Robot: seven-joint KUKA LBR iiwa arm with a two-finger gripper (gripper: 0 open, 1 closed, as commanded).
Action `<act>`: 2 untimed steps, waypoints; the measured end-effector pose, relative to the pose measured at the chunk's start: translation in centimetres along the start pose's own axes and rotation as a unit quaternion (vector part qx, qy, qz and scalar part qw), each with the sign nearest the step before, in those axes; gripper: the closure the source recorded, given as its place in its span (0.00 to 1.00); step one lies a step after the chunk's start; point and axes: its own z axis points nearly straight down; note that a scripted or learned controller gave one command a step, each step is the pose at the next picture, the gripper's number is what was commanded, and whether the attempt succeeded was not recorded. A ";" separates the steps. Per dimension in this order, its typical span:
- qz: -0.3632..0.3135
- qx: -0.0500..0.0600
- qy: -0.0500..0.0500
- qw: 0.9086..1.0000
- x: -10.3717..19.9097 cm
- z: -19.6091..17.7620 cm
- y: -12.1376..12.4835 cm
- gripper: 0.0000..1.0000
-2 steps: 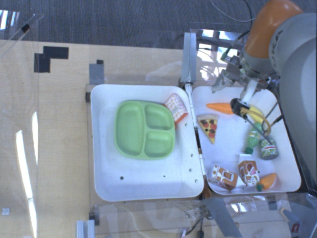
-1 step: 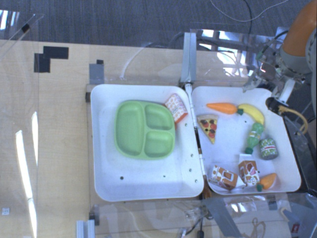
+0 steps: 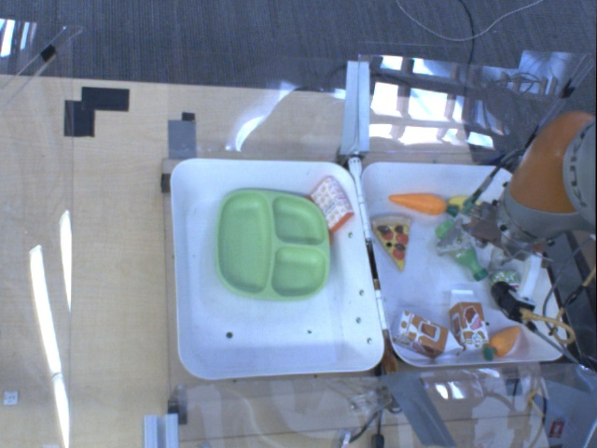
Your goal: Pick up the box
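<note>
You see the arm (image 3: 550,171) over the right bin (image 3: 424,269); the gripper (image 3: 476,236) hangs mid-bin, its opening impossible to tell. The box (image 3: 468,325) lies untouched near the front edge. Approach step: move nearer, descend.

Single fixed overhead camera, slanted downward, both white bins (image 3: 280,362) in frame

Green plate (image 3: 273,244); orange carrot (image 3: 418,203); white bins (image 3: 201,343).
</note>
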 end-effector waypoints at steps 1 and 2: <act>0.021 0.007 -0.001 1.000 8.7 0.2 5.4 0.00; -0.041 0.001 -0.001 0.999 1.0 -0.9 2.5 0.00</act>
